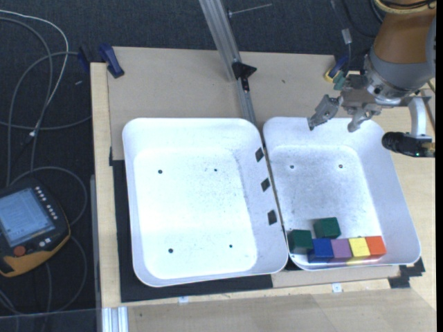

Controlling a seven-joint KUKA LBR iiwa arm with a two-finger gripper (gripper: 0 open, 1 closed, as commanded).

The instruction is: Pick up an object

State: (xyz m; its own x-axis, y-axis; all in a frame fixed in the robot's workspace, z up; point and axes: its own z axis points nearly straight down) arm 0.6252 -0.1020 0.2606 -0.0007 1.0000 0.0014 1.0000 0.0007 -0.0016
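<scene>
The gripper point(337, 116) hangs over the far rim of the right bin point(394, 185), fingers spread apart with nothing between them. The blocks sit well away in that bin's near corner: two green ones point(326, 227), then blue point(322, 247), purple point(341, 247), yellow point(358, 246) and orange point(375, 244) in a row

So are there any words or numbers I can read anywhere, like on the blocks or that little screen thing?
No text can be read.
Small grey handheld screen with orange casing: display too blurred to read.
Coloured cube blocks in the right white plastic bin: plain faces, no letters or numbers.
Left white plastic bin: dark specks, no writing.
</scene>
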